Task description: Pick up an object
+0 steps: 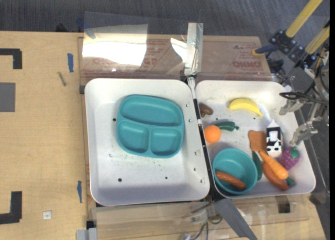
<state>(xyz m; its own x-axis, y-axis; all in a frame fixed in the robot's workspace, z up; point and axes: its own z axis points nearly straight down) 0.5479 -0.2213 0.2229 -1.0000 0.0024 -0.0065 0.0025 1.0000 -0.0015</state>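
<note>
Plywood tabletop [36, 129], two white bins. Gripper [306, 121] at right bin's [309, 181] edge is blurry, finger state unclear. Red print on rear cardboard [157, 55] unreadable.

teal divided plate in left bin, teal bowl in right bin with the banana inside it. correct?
Not quite. In the camera view the teal bowl in the right bin holds a sausage, not the banana, which lies on the bin floor near the far wall. The teal divided plate is in the left bin, as stated.
</note>
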